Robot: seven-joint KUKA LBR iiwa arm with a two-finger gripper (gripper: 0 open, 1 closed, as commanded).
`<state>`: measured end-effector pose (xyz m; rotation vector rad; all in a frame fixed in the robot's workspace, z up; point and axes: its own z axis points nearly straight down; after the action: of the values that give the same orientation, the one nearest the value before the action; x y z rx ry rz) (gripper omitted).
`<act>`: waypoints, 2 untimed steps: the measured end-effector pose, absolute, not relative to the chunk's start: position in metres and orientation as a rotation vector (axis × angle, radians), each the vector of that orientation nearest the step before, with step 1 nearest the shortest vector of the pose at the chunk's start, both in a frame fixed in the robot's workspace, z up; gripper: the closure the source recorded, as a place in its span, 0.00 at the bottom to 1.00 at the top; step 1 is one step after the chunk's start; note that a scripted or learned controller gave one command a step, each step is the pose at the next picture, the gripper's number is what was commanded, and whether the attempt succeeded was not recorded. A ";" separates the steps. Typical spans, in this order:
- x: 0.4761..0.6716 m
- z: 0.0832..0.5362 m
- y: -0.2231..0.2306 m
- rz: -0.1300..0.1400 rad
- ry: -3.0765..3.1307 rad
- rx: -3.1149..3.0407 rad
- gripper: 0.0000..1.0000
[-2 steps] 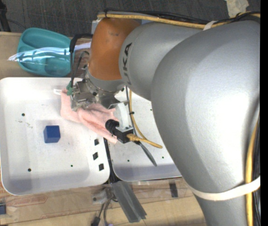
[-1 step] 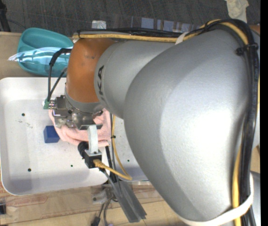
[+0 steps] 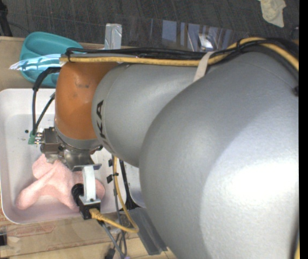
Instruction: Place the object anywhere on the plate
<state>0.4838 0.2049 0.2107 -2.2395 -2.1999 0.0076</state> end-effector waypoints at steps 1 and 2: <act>0.479 0.160 0.109 0.006 -2.281 -2.157 1.00; 0.509 0.170 0.197 0.001 -2.569 -1.808 1.00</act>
<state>0.5085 0.1966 0.1697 -1.8082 -2.5685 0.0012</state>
